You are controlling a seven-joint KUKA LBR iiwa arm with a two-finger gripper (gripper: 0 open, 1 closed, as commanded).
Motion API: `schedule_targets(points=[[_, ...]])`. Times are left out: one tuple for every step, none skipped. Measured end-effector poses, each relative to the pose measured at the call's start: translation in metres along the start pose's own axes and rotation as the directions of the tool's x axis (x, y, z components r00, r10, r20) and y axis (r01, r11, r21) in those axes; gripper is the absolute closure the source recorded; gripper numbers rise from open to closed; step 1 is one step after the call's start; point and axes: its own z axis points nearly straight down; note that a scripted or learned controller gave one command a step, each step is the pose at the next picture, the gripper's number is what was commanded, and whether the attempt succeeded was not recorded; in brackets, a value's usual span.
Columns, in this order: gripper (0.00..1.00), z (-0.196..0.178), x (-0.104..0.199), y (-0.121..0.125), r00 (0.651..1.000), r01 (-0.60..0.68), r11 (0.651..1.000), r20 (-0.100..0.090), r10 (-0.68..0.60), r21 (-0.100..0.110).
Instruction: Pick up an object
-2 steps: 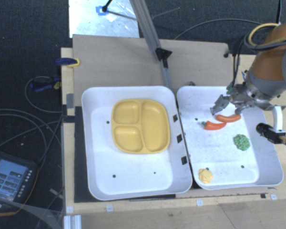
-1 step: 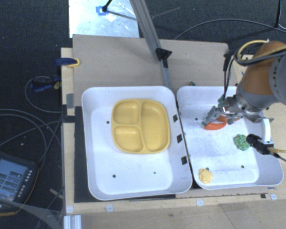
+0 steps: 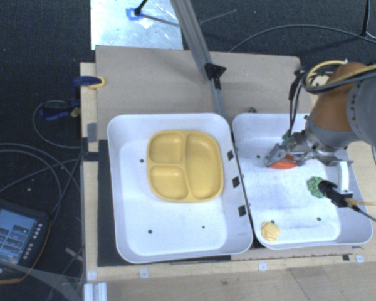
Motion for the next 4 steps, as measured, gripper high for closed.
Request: schedule_targets(points=[[1.0, -0.013, 0.0, 0.002, 1.0, 0.0, 1.0, -0.001, 0.0, -0.005], [1.0, -0.071, -0.002, 0.013, 1.0, 0.006, 1.0, -0.004, -0.006, -0.002], [1.0, -0.119, 0.002, 0.009, 1.0, 0.007, 1.0, -0.005, -0.007, -0.001], [1.0, -0.15, 0.002, 0.011, 1.0, 0.007, 1.0, -0.005, -0.007, 0.0]])
